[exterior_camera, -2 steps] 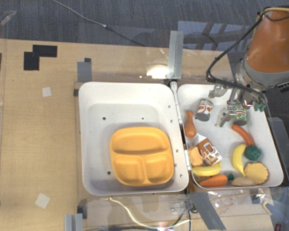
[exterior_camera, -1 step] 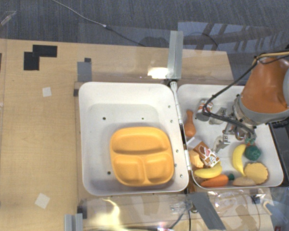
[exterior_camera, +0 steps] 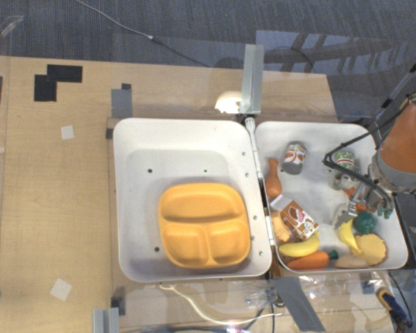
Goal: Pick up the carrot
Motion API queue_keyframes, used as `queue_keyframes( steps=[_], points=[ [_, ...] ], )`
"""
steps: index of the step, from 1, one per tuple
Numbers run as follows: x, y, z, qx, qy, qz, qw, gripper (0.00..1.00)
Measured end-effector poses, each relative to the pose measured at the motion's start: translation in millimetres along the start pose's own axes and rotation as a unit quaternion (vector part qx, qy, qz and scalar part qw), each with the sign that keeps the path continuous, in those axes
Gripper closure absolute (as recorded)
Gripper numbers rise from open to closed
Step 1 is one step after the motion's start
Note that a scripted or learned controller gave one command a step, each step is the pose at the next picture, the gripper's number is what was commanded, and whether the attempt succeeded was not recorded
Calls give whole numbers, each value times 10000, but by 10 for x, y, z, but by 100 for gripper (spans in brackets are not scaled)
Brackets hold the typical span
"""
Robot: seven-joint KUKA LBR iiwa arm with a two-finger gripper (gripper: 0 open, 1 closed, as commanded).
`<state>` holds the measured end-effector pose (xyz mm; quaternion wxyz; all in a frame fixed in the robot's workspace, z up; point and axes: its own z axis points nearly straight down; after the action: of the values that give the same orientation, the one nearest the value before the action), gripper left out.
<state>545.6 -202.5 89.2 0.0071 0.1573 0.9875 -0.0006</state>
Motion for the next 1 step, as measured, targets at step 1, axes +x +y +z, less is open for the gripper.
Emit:
queue_keyframes(
  steps=[1],
  points=[
    [-33,27,-133,-5,-46,-39,10000,100]
  ],
)
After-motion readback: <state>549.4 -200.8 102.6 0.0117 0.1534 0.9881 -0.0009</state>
